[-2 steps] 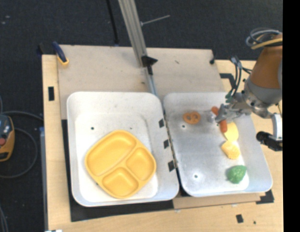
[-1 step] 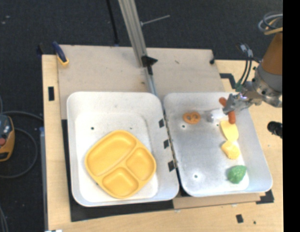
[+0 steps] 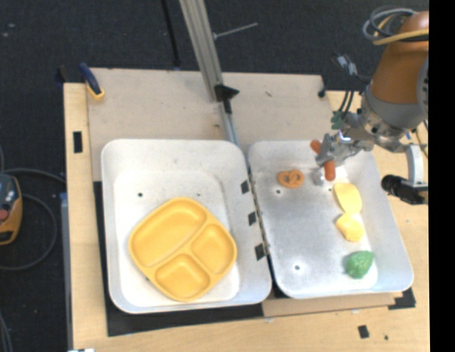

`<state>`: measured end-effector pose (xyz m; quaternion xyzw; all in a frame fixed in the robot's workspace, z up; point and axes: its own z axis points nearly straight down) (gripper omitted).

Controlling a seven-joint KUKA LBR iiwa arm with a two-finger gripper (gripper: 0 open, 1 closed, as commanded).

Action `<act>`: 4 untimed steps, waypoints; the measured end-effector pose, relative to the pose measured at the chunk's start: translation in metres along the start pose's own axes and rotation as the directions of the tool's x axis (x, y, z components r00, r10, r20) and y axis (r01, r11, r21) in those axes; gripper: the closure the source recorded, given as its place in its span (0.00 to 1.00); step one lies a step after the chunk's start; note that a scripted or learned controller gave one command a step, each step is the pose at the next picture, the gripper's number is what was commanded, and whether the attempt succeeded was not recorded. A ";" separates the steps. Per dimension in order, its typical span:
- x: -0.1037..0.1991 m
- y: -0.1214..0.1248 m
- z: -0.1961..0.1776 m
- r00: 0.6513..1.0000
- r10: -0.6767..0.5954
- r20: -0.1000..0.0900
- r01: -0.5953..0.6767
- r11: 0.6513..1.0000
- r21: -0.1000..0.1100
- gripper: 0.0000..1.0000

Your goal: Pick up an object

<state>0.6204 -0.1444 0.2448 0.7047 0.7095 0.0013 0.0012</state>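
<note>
Orange pretzel lies apart, mid-bin.

Two shallow white bins sit side by side: the left bin and the right bin. One yellow divided tray has three compartments. Two pale yellow pieces, one green piece at 5 o'clock, one orange pretzel-like piece.
</note>
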 end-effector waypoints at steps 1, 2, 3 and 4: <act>0.050 0.000 -0.001 1.000 0.000 -0.001 0.000 1.000 0.002 1.00; 0.101 0.012 0.010 1.000 0.000 0.000 0.000 1.000 0.004 1.00; 0.147 0.024 0.018 1.000 0.001 0.000 -0.001 1.000 0.002 1.00; 0.196 0.046 0.010 1.000 0.000 -0.001 0.000 1.000 0.000 1.00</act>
